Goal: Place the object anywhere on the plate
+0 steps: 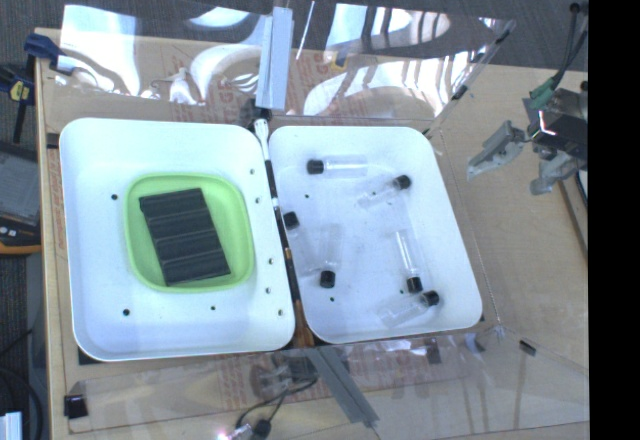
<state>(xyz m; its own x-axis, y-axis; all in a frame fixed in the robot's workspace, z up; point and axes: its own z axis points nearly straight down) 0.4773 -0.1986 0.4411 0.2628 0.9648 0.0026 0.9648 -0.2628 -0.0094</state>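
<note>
Gripper (512,160) spread wide over bare bench; ribbed black slab (183,235) rests on glossy green plate (236,216).

Dark ribbed rectangular block (183,235) lying flat, slightly tilted, on green plate (235,203), left bin

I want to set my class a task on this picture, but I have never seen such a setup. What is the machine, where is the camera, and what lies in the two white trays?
The picture comes from one camera fixed above a bench, looking down at a slant. At the right edge you see the end of a robot arm with its pincer, hanging over the bench beside the trays and holding nothing. The left white bin holds a green plate with a dark ribbed block already lying on it. The right white bin holds several clear tubes with black caps, scattered and lying flat. Clear plastic walls stand behind the bins and catch reflections.
</note>
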